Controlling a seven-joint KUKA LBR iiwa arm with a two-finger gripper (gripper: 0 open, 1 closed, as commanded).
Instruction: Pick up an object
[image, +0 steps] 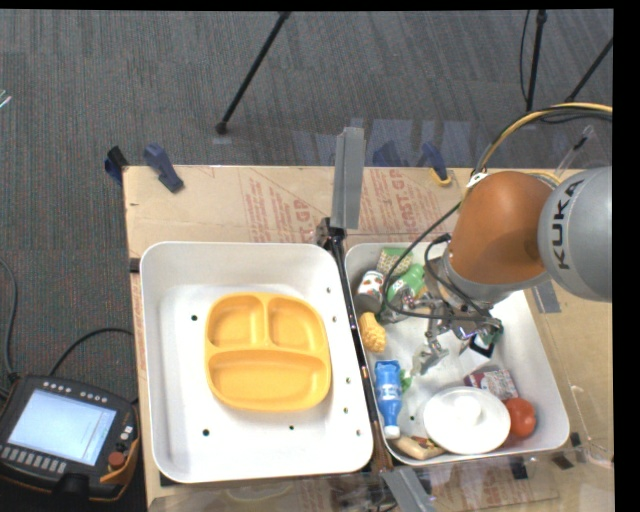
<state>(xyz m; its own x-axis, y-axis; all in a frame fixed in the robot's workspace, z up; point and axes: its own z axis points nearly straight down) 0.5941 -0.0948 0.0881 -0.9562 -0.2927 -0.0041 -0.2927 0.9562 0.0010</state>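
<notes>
While the arm's orange band hides much of the right bin, this can be made out:
Gripper (437, 352): low over the right bin (548, 372) — whether it holds anything, cannot tell.
Left bin (160, 300): yellow divided plate (268, 352).
Near side: blue bottle (387, 391), white lid (466, 420), red ball (521, 417) — partly covered.
Far corner: green items, unclear.
</notes>
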